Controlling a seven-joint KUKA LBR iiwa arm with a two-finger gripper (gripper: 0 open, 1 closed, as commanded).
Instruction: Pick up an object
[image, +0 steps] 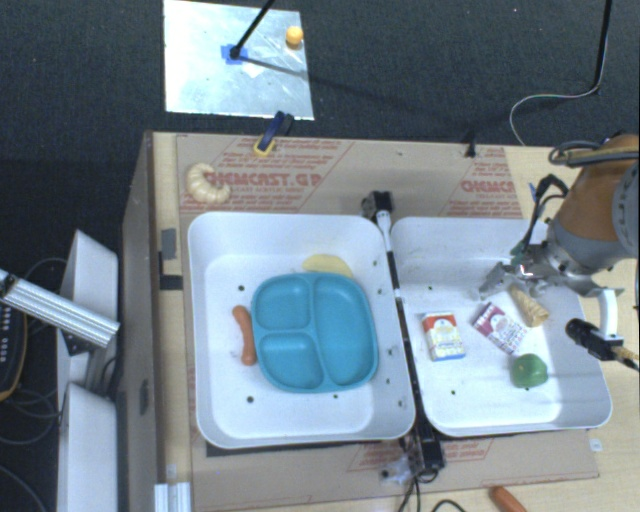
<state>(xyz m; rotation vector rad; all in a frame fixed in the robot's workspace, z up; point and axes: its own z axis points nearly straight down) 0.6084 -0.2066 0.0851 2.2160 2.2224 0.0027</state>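
Dark floor surrounds a desk (300, 180) bearing two white bins.
Left bin (215, 400) holds a blue plate (314, 332) and a sausage (244, 334); right bin (470, 415) holds a carton (442, 336), packet (498, 326), green ball (529, 371) and wedge (530, 306). Gripper (518, 270) hovers spread open, empty, just above the wedge: approach step, I judge; next, descend and close.

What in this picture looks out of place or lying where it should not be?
Three things lie outside the bins: a pale curled object on the cardboard behind the left bin, a blue and yellow item near the cardboard's back edge, and an orange piece on the floor at the front. In the left bin, a yellow piece is partly hidden by the blue tray.
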